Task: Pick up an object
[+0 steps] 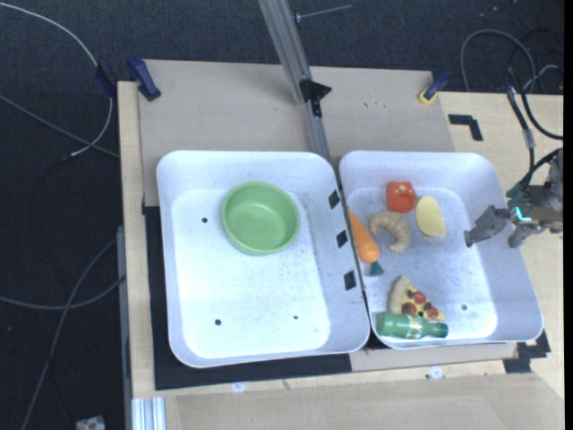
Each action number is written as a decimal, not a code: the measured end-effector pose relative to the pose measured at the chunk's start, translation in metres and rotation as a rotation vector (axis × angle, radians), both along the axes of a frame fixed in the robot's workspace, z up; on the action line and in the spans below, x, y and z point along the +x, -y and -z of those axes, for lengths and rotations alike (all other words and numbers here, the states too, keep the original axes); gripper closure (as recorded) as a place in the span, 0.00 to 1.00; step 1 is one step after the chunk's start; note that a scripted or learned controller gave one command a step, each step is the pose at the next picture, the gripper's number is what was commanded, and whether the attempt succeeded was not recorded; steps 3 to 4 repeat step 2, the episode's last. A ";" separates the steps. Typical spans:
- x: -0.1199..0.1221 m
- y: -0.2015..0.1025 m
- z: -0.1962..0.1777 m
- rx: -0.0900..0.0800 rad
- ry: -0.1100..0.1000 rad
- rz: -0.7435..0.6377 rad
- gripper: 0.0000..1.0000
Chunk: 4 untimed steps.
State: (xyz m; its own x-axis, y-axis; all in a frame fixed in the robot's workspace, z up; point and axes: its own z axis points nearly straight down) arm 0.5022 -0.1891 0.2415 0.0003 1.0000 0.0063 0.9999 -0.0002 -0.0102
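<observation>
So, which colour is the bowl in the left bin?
Light green bowl, clear in the camera view.

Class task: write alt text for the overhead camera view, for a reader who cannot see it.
The robot's hand hovers over the right edge of the right white plastic bin, which holds a red block, yellow lemon, tan croissant, orange carrot, pizza slice and green bottle. The left white bin holds a round green plastic bowl.

pincer (pixel 498 227) at right, fingers spread
</observation>
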 end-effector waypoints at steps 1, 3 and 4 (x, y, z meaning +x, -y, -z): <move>0.001 0.000 -0.002 -0.001 0.005 -0.001 0.00; -0.005 -0.010 0.048 0.002 -0.003 -0.001 0.00; -0.005 -0.010 0.048 0.002 -0.003 -0.001 0.00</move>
